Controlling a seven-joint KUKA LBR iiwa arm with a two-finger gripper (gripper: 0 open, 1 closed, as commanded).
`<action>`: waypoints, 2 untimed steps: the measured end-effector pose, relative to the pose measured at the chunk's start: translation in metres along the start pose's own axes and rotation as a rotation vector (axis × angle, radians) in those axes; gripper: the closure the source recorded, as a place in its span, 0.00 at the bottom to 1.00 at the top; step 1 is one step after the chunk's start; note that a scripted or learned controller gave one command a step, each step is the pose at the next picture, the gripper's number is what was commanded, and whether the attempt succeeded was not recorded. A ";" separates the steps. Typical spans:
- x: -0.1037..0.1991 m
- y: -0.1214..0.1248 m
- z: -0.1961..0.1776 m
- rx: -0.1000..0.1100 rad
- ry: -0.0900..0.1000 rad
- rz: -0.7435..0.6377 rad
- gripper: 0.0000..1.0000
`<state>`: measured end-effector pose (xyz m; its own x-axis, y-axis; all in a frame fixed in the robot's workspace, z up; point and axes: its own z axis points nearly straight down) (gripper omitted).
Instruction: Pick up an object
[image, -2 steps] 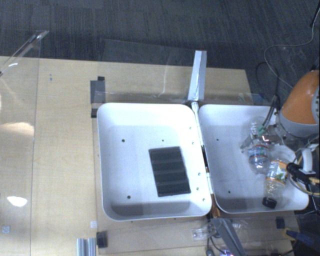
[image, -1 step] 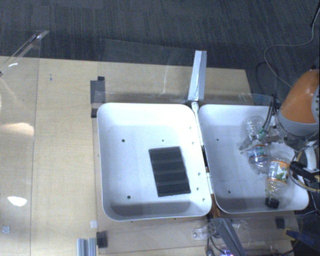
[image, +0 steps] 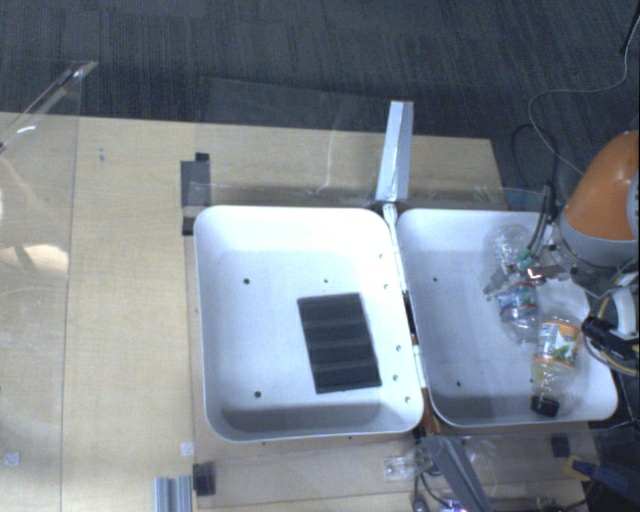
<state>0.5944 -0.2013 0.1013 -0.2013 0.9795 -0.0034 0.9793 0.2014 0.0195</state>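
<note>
Even bright light, soft shadows, slightly blurry picture

I see light wood bench (image: 110, 330) carrying two white bins: left bin (image: 215, 300), right bin (image: 440, 260), side by side, touching.

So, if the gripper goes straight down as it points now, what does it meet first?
Probably the crumpled clear plastic item directly under the gripper in the right bin; depth is unclear.

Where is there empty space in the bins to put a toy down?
Left bin: all around the dark ridged pad. Right bin: its left half. Its right side is crowded with a clear bottle, crinkly plastic and the arm.
</note>
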 end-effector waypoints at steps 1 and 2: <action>-0.005 0.006 -0.041 0.012 0.002 -0.044 1.00; 0.003 0.000 0.011 0.003 0.006 -0.011 1.00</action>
<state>0.5938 -0.1983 0.0903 -0.2118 0.9773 0.0022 0.9772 0.2118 0.0165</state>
